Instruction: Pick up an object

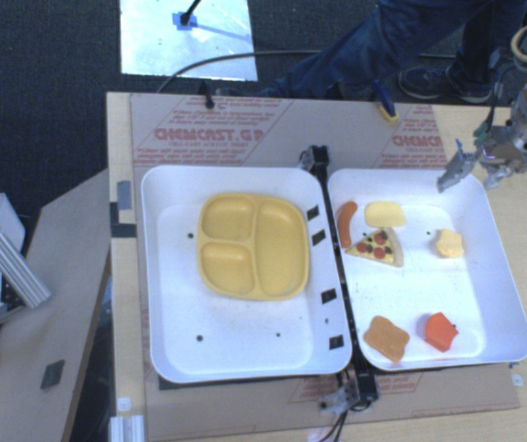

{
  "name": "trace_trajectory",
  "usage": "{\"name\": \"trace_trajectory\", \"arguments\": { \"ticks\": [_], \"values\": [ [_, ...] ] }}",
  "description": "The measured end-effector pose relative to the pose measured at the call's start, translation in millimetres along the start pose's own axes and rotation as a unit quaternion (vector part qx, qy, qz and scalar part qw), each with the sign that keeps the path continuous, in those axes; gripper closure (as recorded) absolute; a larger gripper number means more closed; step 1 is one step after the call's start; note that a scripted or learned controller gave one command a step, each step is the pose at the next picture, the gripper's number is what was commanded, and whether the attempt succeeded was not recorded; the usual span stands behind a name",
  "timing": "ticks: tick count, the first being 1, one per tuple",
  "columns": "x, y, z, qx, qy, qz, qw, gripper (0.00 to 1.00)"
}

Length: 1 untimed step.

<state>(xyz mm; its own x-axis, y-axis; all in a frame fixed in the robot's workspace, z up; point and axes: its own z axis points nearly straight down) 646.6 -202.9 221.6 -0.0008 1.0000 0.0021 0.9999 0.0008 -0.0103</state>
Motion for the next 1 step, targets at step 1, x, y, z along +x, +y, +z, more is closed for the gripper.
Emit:
{"name": "trace_trajectory", "arguments": {
  "ticks": [1],
  "values": [
    [0.8,2.6,-8.8,-0.006,-0.001,-0.002,1.0,0.0]
  ]
}}
